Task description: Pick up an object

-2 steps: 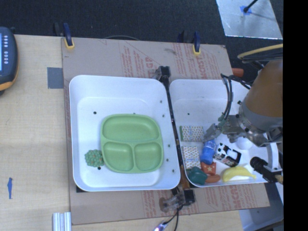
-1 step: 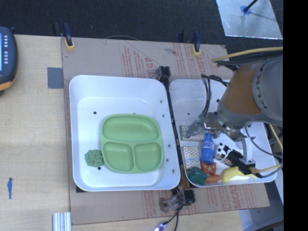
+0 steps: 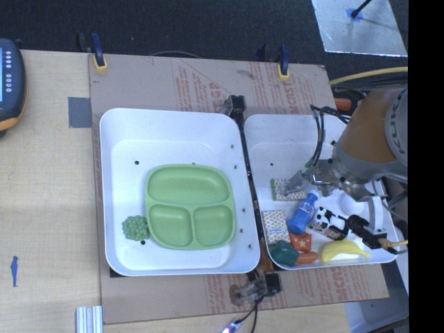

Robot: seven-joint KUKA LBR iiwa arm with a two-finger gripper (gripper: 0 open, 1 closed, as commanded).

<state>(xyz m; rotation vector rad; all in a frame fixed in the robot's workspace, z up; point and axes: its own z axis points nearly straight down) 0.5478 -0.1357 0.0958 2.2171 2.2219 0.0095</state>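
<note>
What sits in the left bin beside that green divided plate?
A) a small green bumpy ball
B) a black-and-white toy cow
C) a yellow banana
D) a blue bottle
A: a small green bumpy ball lies against the left edge of the green divided plate in the left bin, while the banana, blue bottle and toy cow all lie in the right bin.

Bright, even light; soft focus, white bins [image 3: 173,123] glaring.

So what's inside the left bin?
In the left bin lie a green divided plate and a small green bumpy object by its lower-left corner. Anything under the plate is covered.
</note>
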